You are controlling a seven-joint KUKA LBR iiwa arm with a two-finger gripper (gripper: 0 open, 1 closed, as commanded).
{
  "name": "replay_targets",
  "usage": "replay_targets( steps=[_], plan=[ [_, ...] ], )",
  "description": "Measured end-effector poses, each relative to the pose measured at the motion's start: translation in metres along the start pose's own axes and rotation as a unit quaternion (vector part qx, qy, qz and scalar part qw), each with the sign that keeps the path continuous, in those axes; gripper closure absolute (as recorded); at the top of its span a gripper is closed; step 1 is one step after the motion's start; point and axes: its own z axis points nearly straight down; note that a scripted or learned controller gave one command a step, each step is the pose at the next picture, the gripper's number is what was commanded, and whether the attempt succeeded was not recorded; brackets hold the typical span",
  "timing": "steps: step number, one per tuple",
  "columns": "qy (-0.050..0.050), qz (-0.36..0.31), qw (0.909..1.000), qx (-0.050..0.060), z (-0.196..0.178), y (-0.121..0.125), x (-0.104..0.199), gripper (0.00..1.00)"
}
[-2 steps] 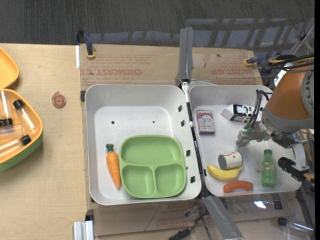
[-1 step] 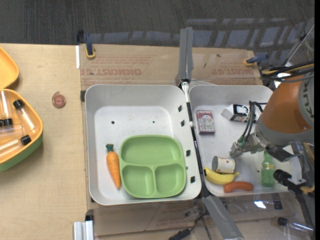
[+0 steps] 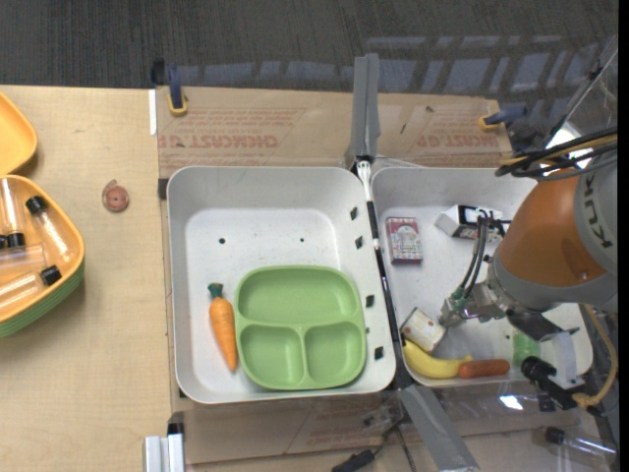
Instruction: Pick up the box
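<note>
A small red and pink box (image 3: 404, 240) lies flat in the right bin (image 3: 432, 187), near its left wall. My gripper (image 3: 460, 310) hangs low in the same bin, below and to the right of that box and well apart from it. It is right beside a small white block (image 3: 423, 326) with a tan end, which rests above a banana (image 3: 432, 363). The arm's orange band (image 3: 555, 239) covers the bin's right part.
The right bin also holds a red sausage-like piece (image 3: 484, 368), a green item (image 3: 526, 348) and a white and black object (image 3: 464, 220). In the left bin (image 3: 197, 264) lie a green divided plate (image 3: 300, 327) and a carrot (image 3: 224, 330). A yellow tray (image 3: 39, 264) sits far left.
</note>
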Motion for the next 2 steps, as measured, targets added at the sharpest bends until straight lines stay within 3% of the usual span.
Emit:
replay_targets(
  steps=[1,2],
  plan=[
    [-0.001,0.077,0.9970,0.000,-0.100,0.029,0.080,1.00],
    [-0.001,0.034,0.9994,0.001,-0.099,0.096,0.120,1.00]
  ],
)
